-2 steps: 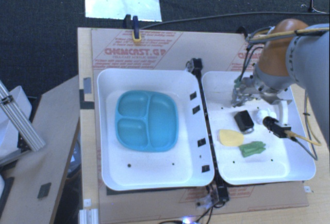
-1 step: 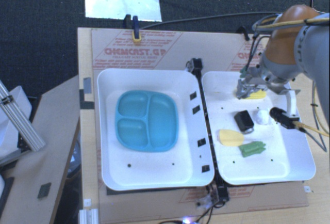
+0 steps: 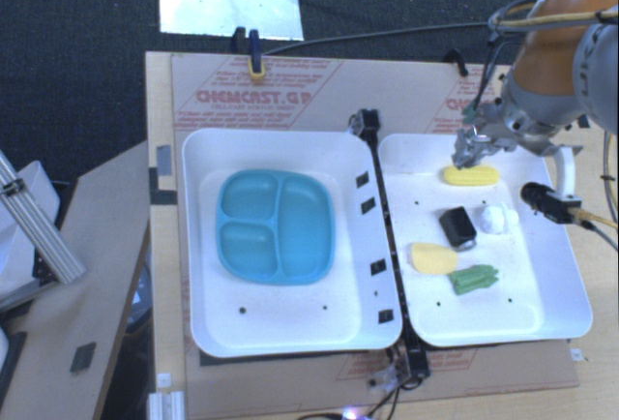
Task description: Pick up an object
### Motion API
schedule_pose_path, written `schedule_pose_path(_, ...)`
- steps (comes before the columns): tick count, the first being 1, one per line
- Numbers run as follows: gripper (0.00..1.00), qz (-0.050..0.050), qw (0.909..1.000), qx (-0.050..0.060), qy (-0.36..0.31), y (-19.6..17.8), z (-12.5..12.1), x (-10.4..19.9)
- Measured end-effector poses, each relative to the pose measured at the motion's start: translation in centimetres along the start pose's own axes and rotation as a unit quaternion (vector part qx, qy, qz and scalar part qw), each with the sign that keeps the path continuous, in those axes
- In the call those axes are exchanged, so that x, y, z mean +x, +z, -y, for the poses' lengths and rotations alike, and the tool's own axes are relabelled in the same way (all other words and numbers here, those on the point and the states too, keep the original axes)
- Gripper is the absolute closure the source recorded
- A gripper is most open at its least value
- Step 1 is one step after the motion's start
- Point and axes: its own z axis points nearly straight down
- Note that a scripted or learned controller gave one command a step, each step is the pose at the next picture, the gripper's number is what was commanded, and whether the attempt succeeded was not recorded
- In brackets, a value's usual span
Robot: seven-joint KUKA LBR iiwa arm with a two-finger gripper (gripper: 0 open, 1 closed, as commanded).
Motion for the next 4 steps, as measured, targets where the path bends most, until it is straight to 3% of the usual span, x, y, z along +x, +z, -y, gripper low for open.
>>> schedule_pose_path(1, 1.00, 0.000, 1.0000, 0.000, 0.000, -4.8, -0.2, 0.8)
schedule_pose_path(2, 1.00, 0.000, 1.0000, 0.001, 0.000, -7.3, -0.3, 0.8)
schedule_pose_path(4, 1.00, -0.001, 1.0000, 0.003, -0.002, -7.4, 1.2, 12.1)
